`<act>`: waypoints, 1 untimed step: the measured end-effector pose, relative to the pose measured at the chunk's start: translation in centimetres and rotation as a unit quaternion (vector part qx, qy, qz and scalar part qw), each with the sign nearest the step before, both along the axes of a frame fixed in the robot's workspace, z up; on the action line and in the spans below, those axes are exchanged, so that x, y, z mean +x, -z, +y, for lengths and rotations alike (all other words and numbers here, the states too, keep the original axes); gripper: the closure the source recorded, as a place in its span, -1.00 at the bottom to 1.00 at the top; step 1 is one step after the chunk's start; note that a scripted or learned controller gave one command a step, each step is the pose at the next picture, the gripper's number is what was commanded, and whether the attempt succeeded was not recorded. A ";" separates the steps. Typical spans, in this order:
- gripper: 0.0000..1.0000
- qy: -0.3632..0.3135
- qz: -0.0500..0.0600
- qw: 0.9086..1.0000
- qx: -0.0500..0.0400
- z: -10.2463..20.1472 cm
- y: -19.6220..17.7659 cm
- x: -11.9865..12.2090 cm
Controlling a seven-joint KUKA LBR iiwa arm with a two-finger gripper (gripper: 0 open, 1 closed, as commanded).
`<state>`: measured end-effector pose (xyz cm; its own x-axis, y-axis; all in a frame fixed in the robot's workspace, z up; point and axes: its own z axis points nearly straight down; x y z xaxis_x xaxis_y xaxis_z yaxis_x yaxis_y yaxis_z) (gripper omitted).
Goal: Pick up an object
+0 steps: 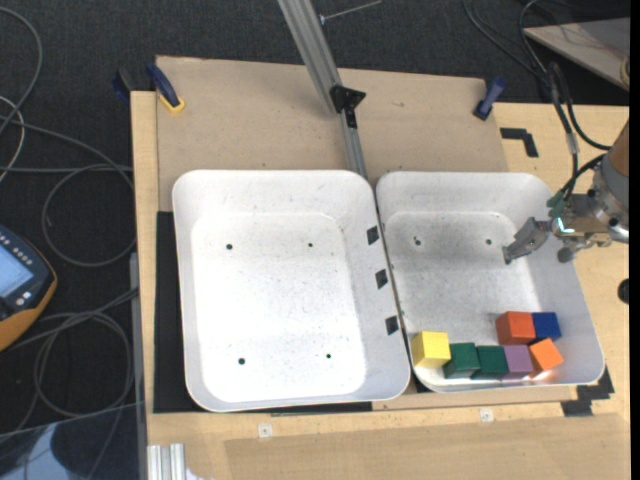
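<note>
Seven blocks huddle in the right bin; whether the empty jaws are spread is unclear.

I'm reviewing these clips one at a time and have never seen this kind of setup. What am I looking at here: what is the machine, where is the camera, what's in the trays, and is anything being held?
One fixed camera looks down at a slant on a wooden bench. On it sit two shallow white bins side by side: the left bin and the right bin.

The machine is a robot arm reaching in from the picture's right edge. Its gripper, a two-finger claw, hangs over the right bin's far right part. Nothing shows between its fingers.

The things to pick are small blocks bunched in the right bin's near corner: a yellow block, two green blocks, a purple block, a red block, a blue block and an orange block.

The slanted metal bar at the top is a stand, and blue clamps hold the board down.
</note>
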<state>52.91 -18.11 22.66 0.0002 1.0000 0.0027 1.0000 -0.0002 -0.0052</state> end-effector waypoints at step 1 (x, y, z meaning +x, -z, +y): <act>-1.00 -0.001 -0.002 1.000 0.000 0.0 -0.2 0.1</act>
